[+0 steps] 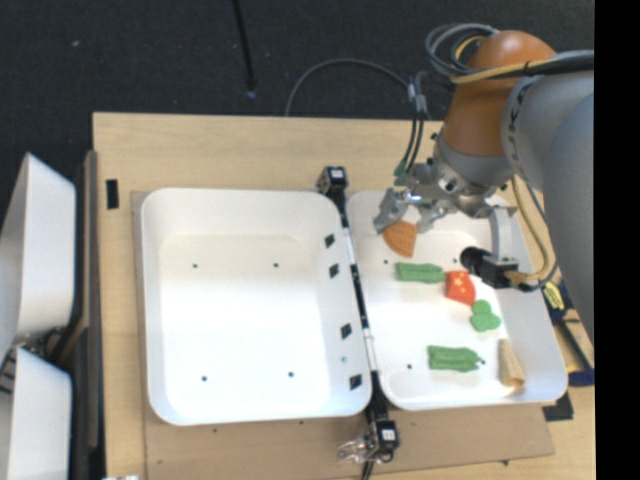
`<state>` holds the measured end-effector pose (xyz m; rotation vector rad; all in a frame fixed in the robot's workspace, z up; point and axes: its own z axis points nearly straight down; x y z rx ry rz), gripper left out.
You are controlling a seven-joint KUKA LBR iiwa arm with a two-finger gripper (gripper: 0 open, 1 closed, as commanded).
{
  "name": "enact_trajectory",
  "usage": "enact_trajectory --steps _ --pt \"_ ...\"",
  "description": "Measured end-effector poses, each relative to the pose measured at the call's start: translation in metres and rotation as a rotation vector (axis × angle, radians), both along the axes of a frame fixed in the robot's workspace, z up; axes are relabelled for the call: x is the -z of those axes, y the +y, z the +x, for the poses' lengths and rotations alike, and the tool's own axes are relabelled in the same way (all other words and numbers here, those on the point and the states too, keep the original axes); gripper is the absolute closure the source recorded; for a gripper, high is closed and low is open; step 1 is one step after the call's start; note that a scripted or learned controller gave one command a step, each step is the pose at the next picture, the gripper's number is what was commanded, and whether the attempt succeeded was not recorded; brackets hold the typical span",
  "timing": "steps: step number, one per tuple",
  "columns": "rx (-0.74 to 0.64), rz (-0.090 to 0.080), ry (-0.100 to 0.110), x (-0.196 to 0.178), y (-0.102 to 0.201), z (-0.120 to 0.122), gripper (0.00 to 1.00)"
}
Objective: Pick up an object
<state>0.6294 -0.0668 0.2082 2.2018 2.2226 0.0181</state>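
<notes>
The right bin holds several small objects. An orange wedge-shaped piece lies at its far left corner. My gripper hovers right over that piece, open, with its grey fingers spread to either side; the orange piece shows just below the left fingertip, not clasped between them. Further along the bin are a long green piece, a red piece, a small green lump, another green piece and a tan stick near the right wall.
The left bin stands beside the right one, parted by a ridge with black clips. A black fitting with cables hangs off the arm above the red piece. White boxes stand at the far left.
</notes>
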Motion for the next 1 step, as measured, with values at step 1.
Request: enact_trajectory --steps 1 --pt "-0.003 0.005 0.017 0.0073 0.0994 -0.0095 1.0"
